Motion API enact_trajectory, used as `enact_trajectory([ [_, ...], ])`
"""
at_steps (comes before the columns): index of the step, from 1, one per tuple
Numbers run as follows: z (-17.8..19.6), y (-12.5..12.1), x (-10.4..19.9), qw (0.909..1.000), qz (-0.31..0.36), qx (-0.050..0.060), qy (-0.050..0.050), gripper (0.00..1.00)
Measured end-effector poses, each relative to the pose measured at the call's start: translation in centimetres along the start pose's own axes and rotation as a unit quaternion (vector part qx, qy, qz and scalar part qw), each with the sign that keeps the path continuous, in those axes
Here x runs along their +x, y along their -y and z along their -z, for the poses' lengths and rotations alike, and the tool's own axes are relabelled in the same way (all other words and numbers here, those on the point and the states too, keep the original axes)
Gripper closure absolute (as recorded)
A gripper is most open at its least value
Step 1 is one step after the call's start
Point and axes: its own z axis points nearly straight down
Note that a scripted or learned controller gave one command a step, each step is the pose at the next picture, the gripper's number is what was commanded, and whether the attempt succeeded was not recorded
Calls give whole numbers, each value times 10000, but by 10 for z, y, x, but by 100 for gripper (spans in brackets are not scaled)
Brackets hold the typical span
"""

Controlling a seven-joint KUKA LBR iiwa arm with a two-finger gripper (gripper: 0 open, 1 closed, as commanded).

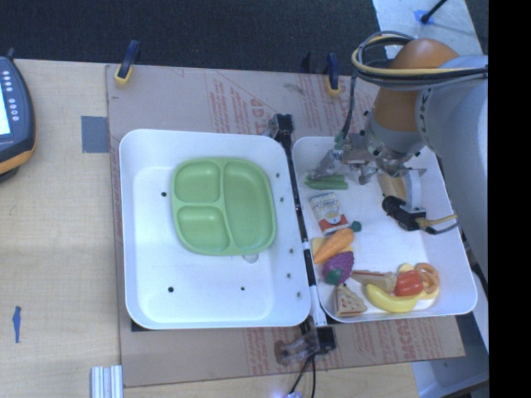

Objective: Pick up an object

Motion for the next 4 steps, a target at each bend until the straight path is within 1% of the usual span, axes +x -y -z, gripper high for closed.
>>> enact_trajectory([
  [1,7,0,-46,10000,-2,-24,5,0],
  [2,82,2,-108,10000,-7,-8,14,0],
  [3,70,117,-105,10000,-8,71,-19,0],
  [4,-1,77,-105,10000,17,32,-3,0],
])
